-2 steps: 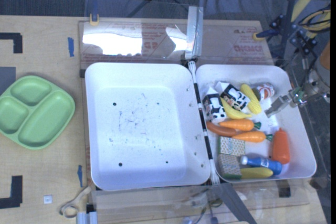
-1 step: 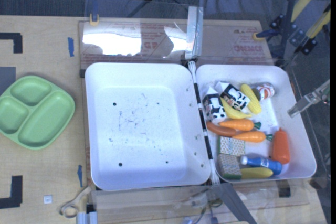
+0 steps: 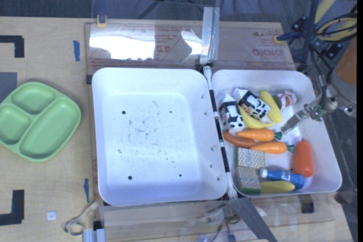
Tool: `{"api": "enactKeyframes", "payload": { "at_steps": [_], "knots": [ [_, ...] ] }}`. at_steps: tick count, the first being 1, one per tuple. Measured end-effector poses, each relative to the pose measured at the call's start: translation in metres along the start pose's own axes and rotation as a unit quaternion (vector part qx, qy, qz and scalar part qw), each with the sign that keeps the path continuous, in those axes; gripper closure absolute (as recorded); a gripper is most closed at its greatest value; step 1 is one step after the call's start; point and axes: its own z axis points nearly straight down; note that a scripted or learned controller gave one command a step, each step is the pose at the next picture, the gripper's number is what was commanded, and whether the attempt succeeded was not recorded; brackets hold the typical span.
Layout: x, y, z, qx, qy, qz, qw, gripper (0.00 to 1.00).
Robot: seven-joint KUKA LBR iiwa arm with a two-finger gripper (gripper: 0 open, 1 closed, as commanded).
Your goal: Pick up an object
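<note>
The bench (image 3: 45,195) fills most of the frame, pale wood with black tape marks at its left edge. On it, the left bin (image 3: 153,88) takes the centre, its white floor bare but for faint scuffs. The right bin (image 3: 326,178), just beside it at centre right, carries all the clutter. At the far left sits a green divided plate (image 3: 37,120), well apart from both bins.

The arm (image 3: 346,73) comes in from the right edge, and its end effector (image 3: 292,122) hangs over the middle of the right bin, angled down toward the pile. From here I cannot tell whether it is open or closed; nothing shows held in it.

Among the pile, two carrots (image 3: 258,135) lie side by side at the bin's centre, an orange bottle-like piece (image 3: 303,158) stands near the right wall, a blue and yellow marker (image 3: 281,175) lies along the lower edge, a corn cob (image 3: 270,106) sits toward the top, and a black-and-white cow toy (image 3: 231,116) is at the upper left of the bin.

By my reckoning the pick is not yet made: the approach looks close, with the grasp and the lift left to do.
</note>
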Motion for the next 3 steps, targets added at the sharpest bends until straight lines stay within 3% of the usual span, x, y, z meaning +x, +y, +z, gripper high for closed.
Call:
{"api": "enactKeyframes", "payload": {
  "at_steps": [1, 2, 3],
  "knots": [
    [0.063, 0.020, -0.005, 0.000, 0.001, -0.090, 0.9959, 0.00],
    [0.025, 0.046, 0.074, -0.001, -0.001, -0.154, 0.9880, 0.00],
    [0.011, -0.001, 0.085, -0.002, -0.002, -0.193, 0.9811, 0.00]
  ]
}}
